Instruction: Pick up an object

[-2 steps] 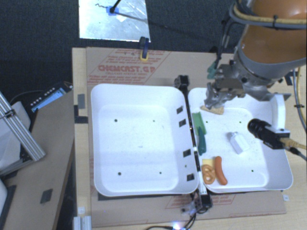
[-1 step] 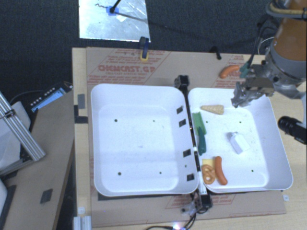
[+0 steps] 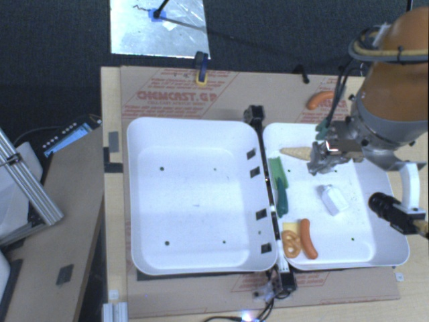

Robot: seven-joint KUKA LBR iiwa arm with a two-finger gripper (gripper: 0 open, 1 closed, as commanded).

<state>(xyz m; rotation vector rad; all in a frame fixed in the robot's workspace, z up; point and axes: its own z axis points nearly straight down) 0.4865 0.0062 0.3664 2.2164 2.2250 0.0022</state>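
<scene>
My gripper hangs over the back half of the right bin, just right of a tan cone-shaped piece that lies on the bin floor. A small white block lies in front of the gripper, near the bin's middle. Two green pieces lie along the bin's left wall. At the front left of the bin an orange sausage lies beside a yellow pretzel-shaped piece. I see nothing held in the gripper.
The left bin stands beside the right one, joined by a black clamped divider. An orange sausage-shaped thing lies on the board behind the right bin. A black part of the arm overhangs the bin's right side.
</scene>
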